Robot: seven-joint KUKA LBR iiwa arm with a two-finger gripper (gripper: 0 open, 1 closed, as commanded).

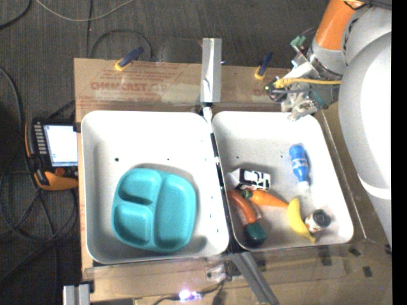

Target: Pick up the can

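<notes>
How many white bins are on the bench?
2. The left bin holds a teal divided plate. The right bin holds the small things, like the banana and blue bottle.

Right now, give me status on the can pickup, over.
Pincer above right bin's far rim, holding nothing. Can in near right corner, touching banana. Blue bottle between them.

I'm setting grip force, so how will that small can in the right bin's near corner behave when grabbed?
The can looks small and rigid, so probably light and firm to pinch. Its round body may roll if nudged. It touches the banana beside the bin wall, so fingers will likely bump both.
</notes>
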